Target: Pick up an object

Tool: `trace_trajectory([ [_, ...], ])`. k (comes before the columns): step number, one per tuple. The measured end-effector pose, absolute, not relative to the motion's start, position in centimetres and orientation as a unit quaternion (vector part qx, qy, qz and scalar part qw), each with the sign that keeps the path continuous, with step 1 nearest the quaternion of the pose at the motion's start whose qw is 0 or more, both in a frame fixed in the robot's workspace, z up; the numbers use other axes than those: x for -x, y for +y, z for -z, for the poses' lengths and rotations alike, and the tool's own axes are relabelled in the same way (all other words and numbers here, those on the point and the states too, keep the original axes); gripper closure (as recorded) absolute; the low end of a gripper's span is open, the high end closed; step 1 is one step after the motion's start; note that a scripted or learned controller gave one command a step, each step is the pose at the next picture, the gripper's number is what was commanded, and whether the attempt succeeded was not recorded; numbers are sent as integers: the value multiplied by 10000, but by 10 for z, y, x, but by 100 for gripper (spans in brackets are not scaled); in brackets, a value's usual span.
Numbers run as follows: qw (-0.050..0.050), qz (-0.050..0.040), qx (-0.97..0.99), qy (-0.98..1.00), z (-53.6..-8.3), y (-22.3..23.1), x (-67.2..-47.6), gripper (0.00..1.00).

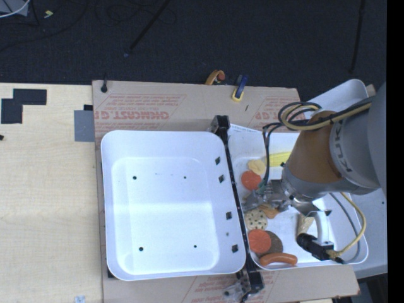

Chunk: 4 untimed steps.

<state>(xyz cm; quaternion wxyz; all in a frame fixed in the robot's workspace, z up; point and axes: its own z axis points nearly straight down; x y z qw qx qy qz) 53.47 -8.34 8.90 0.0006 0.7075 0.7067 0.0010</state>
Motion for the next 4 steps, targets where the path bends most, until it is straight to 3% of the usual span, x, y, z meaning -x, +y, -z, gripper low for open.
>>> trace_trajectory([
  [1,6,1,-7091,7051,-99,-85,-534,100],
  [2,-33,19,-7060,7082,-107,-97,-623,100],
  [3,44,-35,-7060,7082,-274,-75,-646,100],
  [4,15,-15,-7061,7081,-346,-45,-644,100],
])
